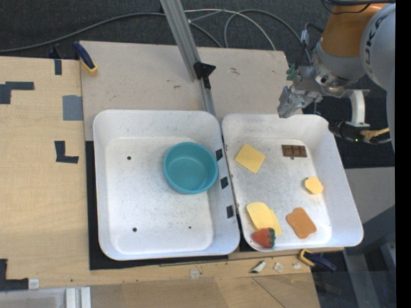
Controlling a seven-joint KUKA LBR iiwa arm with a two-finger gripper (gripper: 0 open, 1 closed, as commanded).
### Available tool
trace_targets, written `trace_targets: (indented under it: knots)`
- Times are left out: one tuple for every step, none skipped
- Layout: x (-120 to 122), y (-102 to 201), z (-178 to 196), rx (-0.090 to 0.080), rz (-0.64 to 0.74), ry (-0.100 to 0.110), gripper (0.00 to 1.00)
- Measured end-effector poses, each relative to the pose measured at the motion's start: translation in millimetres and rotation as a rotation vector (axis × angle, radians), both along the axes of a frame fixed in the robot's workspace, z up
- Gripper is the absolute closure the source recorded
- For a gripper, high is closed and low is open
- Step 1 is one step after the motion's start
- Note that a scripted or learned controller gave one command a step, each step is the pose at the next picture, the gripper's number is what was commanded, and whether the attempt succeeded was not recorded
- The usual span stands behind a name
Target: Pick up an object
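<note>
Food-shaped pieces lie scattered loose across the floor of the right bin [334,153], each apart from its neighbours, which in my judgement suits a pick from straight above, since nothing leans on or covers anything else. The gripper [287,108] hangs over the far rim of that bin, clear of all of them and carrying nothing; whether it stands apart or together I cannot tell from this slanted view. Nearest below it, toward the camera, sits the small brown chocolate piece [295,151]; down and to its left lies the yellow square [250,158], and farther down to its right the small yellow lump [313,185]. Well below the gripper, near the bin's front wall, are the orange slice [300,222], the pale yellow slab [262,215] and the red strawberry [263,238], the last two touching or nearly so, which could make a clean pinch on either harder. Any of these could be the object to pick, and the chocolate piece looks the shortest reach. Far to the gripper's left, in the left bin [109,191], stands a blue bowl [190,167], out of the way. A slanted metal post [186,37] rises left of the gripper, beyond the bins, and cables [257,24] trail over the dark floor behind; neither seems to block a descent into the right bin
</note>
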State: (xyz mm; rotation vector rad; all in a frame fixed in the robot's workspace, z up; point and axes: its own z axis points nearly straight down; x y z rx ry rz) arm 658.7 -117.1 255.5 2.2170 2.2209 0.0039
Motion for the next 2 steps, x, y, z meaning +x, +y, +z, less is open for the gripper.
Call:
trace_targets:
  knots:
    - [-12, 51, 5, 0.003, 0.004, 0.004, 1.00]
    - [-24, 106, -12, 0.002, 0.005, 0.008, 1.00]
